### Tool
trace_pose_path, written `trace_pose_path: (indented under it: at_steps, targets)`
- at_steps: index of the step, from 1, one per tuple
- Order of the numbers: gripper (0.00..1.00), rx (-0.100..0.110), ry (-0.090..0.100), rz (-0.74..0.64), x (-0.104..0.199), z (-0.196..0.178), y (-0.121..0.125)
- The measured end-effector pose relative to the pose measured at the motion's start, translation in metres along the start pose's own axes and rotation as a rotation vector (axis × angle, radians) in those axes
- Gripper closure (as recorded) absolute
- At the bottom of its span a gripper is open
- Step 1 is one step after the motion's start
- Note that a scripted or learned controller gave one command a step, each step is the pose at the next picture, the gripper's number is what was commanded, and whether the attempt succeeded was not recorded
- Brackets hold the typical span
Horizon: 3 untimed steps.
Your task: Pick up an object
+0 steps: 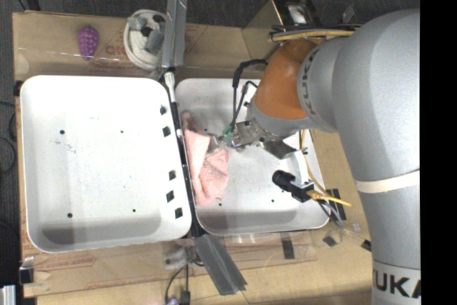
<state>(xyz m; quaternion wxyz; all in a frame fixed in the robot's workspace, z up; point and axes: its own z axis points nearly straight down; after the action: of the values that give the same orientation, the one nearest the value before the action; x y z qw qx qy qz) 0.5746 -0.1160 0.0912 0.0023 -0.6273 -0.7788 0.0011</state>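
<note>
Over the right bin (285,221), the grey arm (371,111) reaches in from the right edge of the surface (50,32). Left bin (43,153) adjoins it. A pink cloth (208,168) lies along the right bin's left wall. Claw (232,138) sits at the cloth's upper end; whether it is spread or grips anything cannot be told. A purple object (88,41) rests near the surface's far left corner.

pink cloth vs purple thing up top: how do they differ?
Colour: the pink cloth is pale pink; the purple object is dark purple.
Place: the cloth lies inside the right bin against its left wall; the purple object sits outside both bins on the cardboard.
Shape: the cloth is long and crumpled; the purple object is small, compact and oval.
The gripper is at the cloth's upper end, far from the purple object.
</note>
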Motion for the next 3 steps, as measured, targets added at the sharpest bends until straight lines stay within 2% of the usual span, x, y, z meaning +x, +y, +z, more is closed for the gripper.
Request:
trace_pose_path:
  at_steps: [1, 2, 3]
  targets:
    - [0.00, -0.002, -0.002, -0.042, 0.010, 0.000, -0.016]
    - [0.00, -0.003, -0.003, -0.070, 0.005, -0.001, 0.050]
    - [1.00, -0.001, -0.001, -0.075, 0.006, -0.011, 0.051]
